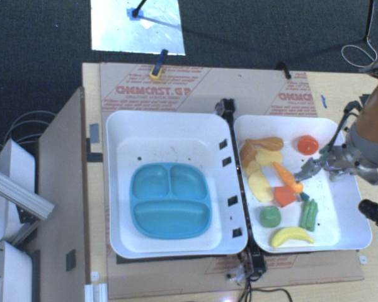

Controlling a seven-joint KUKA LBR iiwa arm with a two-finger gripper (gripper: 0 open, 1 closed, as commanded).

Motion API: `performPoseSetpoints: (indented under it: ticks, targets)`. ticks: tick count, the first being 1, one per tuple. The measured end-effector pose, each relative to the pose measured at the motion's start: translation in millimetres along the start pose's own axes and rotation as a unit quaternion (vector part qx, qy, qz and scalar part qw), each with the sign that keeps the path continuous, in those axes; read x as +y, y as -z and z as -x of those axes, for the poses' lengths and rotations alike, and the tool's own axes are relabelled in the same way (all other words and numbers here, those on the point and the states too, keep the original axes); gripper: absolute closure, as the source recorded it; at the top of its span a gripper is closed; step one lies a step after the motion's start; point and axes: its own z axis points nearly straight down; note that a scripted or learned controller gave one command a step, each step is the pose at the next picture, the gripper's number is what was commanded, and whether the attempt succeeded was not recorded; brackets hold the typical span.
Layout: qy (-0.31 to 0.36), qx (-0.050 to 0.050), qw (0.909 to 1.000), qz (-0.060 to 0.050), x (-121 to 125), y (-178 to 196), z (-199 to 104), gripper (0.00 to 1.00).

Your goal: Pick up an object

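The right-hand bin [349,228], lower right of the frame, holds small plastic play food. The gripper [307,170] hangs over its middle; whether it is apart or together I cannot tell. Beneath it lies the carrot [287,177]: likely light, stiff, slick, best pinched across its thicker middle

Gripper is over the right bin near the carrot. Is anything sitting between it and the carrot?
Nothing visible does. The gripper is right at the carrot's right end, with bare bin floor around it. The red piece lies just below the carrot and the yellow pieces to its left, not in between.
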Motion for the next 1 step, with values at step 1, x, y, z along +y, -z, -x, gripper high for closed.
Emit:
performPoseSetpoints:
  ticks: [1]
  targets:
    - [0.001, 0.001, 1.0, -0.001, 0.5, -107.2, -35.8, 0.0]
